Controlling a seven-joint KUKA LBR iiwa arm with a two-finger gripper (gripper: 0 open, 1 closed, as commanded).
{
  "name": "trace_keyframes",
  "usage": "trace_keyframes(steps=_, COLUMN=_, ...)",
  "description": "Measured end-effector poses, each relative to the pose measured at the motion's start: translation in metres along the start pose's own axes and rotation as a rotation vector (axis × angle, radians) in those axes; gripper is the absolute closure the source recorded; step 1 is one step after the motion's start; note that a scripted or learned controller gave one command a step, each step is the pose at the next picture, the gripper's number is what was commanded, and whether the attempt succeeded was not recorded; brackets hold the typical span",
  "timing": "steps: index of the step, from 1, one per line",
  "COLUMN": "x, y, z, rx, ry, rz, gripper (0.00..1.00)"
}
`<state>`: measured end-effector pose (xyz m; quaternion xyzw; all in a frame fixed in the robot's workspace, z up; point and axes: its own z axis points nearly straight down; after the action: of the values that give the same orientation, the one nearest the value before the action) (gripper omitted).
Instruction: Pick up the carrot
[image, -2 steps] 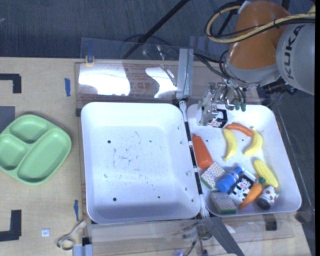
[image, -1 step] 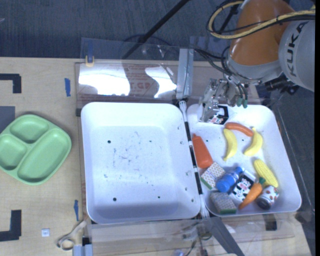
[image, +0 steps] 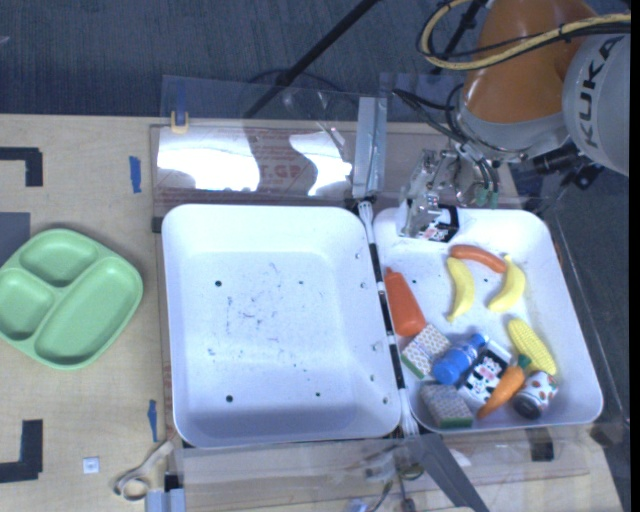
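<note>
Both white bins look like smooth plastic with a soft sheen, the left one scuffed with faint dark marks. The desk is pale, matt wood grain. The green divided plate is smooth, slightly glossy plastic. The carrot and bananas look like shiny moulded plastic. The tool shows bare metal.

Desk: pale wood top, marked with black tape corners and small blue tape strips.
Floor: dark blue-grey, running along the top beyond the desk.
Clear panel: behind the bins, catching bright glare.
Light: even, from overhead.
</note>
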<state>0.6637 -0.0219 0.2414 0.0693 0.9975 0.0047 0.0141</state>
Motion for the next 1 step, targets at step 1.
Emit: trace_keyframes(steps=1, x=0.0108, y=-0.0575, z=0.0229, rx=0.013, ry=0.024, rz=0.224, gripper=1.00)
